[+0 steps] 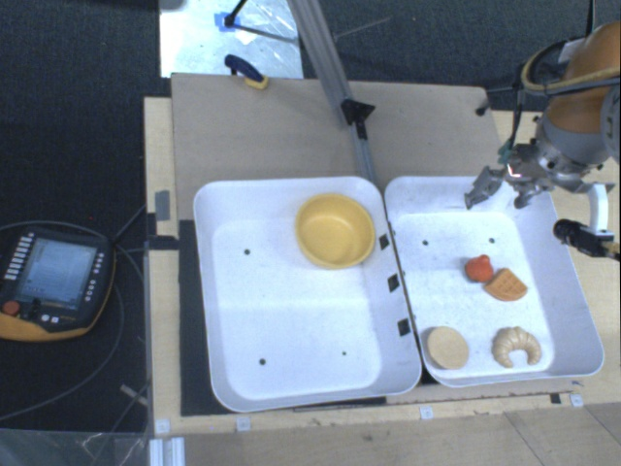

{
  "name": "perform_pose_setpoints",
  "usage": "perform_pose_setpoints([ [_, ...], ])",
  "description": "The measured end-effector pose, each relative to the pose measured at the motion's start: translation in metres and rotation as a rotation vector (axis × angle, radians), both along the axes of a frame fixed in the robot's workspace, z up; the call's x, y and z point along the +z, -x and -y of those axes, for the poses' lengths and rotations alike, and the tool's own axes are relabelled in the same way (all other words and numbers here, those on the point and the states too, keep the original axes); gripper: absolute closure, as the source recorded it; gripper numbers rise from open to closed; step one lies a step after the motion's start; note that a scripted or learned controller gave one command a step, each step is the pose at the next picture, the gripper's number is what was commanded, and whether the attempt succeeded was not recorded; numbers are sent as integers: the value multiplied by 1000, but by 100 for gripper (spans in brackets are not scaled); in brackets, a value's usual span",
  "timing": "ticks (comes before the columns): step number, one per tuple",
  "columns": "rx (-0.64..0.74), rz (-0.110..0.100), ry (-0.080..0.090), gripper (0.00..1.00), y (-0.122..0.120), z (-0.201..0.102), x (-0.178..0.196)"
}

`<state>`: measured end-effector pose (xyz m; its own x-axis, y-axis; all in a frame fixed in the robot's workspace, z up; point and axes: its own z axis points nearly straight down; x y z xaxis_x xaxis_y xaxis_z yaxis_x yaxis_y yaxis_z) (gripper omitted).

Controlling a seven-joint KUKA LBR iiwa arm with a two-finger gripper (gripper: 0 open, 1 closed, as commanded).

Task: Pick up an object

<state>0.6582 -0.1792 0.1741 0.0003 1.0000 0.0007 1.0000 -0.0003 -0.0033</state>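
Croissant (516, 346), toy, is lying nearest the camera in the right bin's (417, 260) front corner, with a round tan biscuit (447, 348) just beside it.

Gripper (499, 188): hanging over the right bin's far edge, two grey fingers spread apart and pointing down, pinching nothing. Arm (582, 95): reaching in from the right, orange band showing above the wrist, wrist held roughly upright over the bin's back rim.

Outward from the gripper, right bin: a small red tomato-like piece (478, 269) is sitting mid-bin, touching an orange-brown wedge (506, 285), possibly toast. These two are lying nearer the gripper than the croissant and biscuit.

Handling, judged: all four are looking like light, stiff plastic play food, smooth and likely slippery. The red piece, being rounded, is probably best pinched across its middle; the croissant across its thick centre; the biscuit and wedge, lying flat, are offering little to grip except by their edges.

Left bin (223, 357): holding a yellow bowl (335, 229) near its far right corner; light, rigid, best taken by the rim.

Beyond the bins: a control pendant (53, 280) is resting on the floor.
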Motion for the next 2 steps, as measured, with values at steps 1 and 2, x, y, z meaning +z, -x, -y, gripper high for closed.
perform_pose_setpoints([
  [1,1,-1,0,0,-5,1,-60],
  [2,2,6,2,100,-7,2,-46],
])
